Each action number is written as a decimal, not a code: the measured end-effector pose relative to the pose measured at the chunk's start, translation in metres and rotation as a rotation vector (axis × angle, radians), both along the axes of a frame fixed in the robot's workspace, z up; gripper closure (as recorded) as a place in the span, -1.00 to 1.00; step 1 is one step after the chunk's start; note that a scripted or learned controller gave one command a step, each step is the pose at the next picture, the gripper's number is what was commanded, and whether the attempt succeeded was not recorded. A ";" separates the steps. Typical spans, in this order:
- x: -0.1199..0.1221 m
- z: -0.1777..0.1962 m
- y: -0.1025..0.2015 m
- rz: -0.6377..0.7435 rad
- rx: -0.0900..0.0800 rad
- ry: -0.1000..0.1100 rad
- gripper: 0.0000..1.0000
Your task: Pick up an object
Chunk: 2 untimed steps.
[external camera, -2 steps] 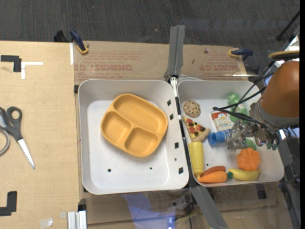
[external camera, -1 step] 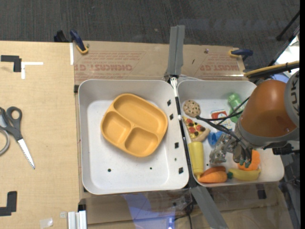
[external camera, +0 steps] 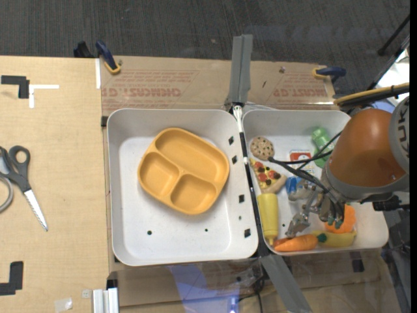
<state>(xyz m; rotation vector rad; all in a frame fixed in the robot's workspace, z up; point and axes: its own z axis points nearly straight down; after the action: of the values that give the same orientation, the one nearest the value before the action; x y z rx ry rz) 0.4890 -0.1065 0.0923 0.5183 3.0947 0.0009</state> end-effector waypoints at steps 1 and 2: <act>0.064 0.001 -0.009 -0.024 0.000 0.002 -1.00; 0.030 0.000 -0.016 -0.032 0.000 0.003 -1.00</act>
<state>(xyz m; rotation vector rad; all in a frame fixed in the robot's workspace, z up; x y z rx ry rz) 0.5194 -0.1230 0.0919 0.5684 3.0889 -0.0001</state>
